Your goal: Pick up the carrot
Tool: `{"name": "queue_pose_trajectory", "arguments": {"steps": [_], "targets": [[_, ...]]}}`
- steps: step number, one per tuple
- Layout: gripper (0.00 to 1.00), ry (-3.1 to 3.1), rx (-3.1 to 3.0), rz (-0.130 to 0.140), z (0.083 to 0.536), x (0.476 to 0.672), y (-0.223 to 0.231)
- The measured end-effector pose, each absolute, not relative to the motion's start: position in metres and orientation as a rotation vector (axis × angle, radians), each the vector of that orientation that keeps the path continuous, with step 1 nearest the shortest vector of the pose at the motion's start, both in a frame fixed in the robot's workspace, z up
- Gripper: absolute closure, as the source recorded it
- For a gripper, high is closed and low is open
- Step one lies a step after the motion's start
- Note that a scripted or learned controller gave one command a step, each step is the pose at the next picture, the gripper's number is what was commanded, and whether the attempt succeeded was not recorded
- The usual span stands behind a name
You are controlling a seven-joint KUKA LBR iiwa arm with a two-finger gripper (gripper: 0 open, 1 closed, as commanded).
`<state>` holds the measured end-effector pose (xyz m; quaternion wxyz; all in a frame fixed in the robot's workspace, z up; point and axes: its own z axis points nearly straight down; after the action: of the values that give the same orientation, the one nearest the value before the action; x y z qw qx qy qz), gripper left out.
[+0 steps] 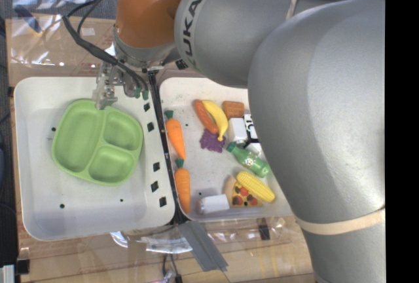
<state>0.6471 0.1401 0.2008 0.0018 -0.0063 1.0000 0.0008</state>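
A wooden bench (46,46), partly covered with clear plastic sheeting, carries two shallow white bins side by side: the left bin (39,203) holds a green divided plate (98,141), and the right bin (216,88) holds toy food. Two carrots lie along the right bin's left wall, one carrot (175,136) above a second carrot (182,188), with a banana (217,116), purple grapes (211,140), a green bottle (248,158), corn (255,187) and a pizza slice (240,196) nearby. The grey arm (308,78) fills the right side, and its gripper (108,92) hangs over the left bin's top edge, just above the plate, grasping nothing; whether its jaws are apart or together cannot be told.
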Motion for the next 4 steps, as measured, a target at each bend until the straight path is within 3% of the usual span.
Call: {"name": "queue_pose_trajectory", "arguments": {"steps": [1,2,3,4], "targets": [[1.0,3.141,0.04,0.001,0.18,0.655,0.21],[1.0,3.031,-0.8,0.0,0.247,0.623,0.22],[1.0,3.106,-0.479,-0.002,0.199,0.645,0.217],[1.0,3.12,-0.32,0.002,0.241,0.534,0.22]]}}
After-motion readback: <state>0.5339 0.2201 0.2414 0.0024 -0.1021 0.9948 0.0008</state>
